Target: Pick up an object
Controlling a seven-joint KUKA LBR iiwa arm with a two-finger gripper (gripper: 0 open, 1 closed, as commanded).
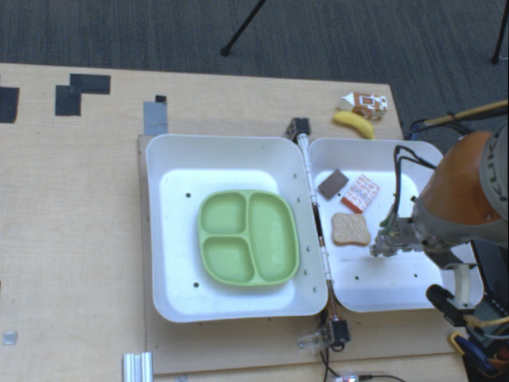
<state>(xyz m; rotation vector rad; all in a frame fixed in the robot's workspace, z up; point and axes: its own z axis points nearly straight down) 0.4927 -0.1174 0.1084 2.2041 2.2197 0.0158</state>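
1. Presently, the gripper point(384, 243) is seen low in the right bin point(382, 297), just beside the bread slice point(350, 229); its state cannot be told.
2. The grey block point(332, 183) is angled diagonally, its long axis running from lower left to upper right.
3. A green plate point(248, 238) is held by the left bin point(171, 165).

Bench point(71, 213): pale wood-grain top, matt, smooth. Floor beyond it looks like dark ribbed carpet.

Left bin point(159, 237): white plastic, smooth, faint sheen. Inside it, green divided plate point(248, 238): plastic, smooth, soft gloss.

Right of the plate, right bin point(382, 293), same white plastic. In it: slice of bread point(350, 229), tan, rough crumb look, matt; dark grey block point(332, 183), matt; red-and-white packet point(361, 192), printed, paper or film, cannot tell which.

Up and right of the plate, on the wood: banana point(352, 122), yellow, smooth, and small carton point(365, 103), printed card.

Arm point(469, 181) at far right: orange band, smooth, semi-gloss; gripper point(382, 243) grey, metallic look.
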